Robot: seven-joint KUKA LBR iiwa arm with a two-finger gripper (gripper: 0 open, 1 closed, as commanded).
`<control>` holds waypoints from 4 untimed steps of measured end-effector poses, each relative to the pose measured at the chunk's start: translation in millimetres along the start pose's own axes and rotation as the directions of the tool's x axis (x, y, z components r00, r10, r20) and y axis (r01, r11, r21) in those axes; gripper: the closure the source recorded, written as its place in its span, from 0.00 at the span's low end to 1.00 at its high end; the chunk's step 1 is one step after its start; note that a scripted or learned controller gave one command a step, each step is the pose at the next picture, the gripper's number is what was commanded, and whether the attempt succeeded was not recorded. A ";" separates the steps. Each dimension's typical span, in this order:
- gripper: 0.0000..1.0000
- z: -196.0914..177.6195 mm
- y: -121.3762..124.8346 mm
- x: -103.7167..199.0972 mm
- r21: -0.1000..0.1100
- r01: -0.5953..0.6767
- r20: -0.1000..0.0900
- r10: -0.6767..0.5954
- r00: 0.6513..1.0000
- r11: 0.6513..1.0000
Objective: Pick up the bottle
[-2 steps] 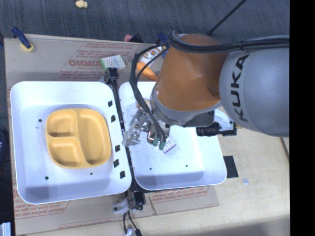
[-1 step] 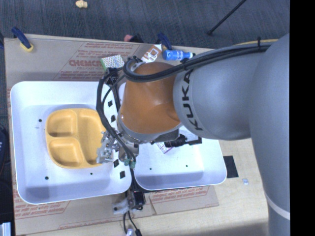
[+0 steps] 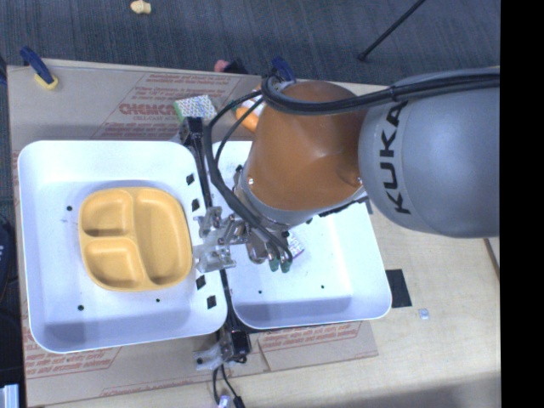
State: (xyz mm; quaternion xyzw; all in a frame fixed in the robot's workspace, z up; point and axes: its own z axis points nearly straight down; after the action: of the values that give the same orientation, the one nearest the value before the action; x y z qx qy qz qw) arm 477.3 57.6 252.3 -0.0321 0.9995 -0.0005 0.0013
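Bottle not made out; the orange-banded arm (image 3: 306,155) covers most of the right bin (image 3: 357,300). Gripper (image 3: 255,249) sits low at frame centre, its state impossible to tell. Yellow divided tray (image 3: 134,236) lies in the left bin (image 3: 42,177).

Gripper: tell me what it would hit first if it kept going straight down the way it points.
Most likely the white floor of the right bin, near the wall it shares with the left bin. The gripper points down there, though depth is hard to judge.

Pincer (image 3: 255,249) low over right bin (image 3: 357,291)
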 end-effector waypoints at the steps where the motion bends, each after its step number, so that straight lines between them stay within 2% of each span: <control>1: 1.00 34.2 33.3 -12.5 -0.001 0.162 -0.005 -0.162 0.987 0.987; 2: 1.00 51.5 84.9 -12.8 -0.001 0.215 -0.005 -0.215 0.976 0.977; 3: 1.00 60.5 31.1 -12.6 0.000 0.064 -0.005 -0.064 0.998 0.998; 4: 1.00 127.0 49.0 -26.4 -0.001 0.172 -0.004 -0.172 0.985 0.985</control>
State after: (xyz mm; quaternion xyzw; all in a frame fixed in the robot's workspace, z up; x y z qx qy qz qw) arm 500.8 108.1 125.4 -0.1182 0.9930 -0.0002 -0.0007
